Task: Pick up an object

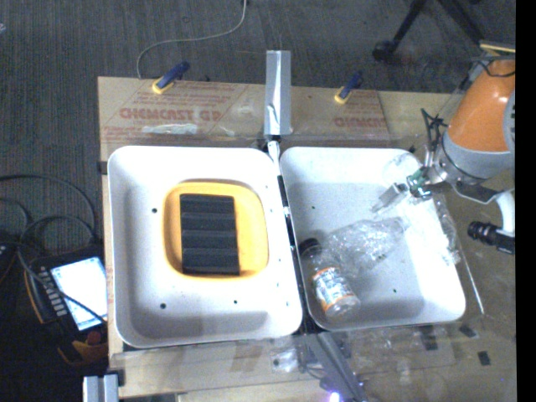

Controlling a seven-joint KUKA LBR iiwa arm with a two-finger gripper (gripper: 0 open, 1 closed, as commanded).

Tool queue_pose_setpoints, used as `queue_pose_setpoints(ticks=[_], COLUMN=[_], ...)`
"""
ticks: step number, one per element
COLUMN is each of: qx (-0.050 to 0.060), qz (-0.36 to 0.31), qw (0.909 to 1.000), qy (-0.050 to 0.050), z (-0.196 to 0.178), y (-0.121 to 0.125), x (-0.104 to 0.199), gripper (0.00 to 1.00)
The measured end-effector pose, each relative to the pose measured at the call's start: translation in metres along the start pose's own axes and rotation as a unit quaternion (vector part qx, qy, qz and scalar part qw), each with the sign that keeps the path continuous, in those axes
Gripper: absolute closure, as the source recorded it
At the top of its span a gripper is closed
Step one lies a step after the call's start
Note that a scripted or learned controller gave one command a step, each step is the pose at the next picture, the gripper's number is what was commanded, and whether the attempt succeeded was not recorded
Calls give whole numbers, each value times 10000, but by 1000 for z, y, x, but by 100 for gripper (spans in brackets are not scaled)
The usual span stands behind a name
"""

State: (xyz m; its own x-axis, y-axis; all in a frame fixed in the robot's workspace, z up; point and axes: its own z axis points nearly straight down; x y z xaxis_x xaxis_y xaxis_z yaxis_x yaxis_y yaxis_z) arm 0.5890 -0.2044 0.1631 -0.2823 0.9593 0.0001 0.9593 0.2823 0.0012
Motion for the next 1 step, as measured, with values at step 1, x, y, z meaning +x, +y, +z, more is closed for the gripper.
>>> queue_pose_setpoints(ticks=[1], qx=[12], qz=[495], qw=[9988], qy=[5], z=[-6], y=[43], x=[45], gripper=[100])
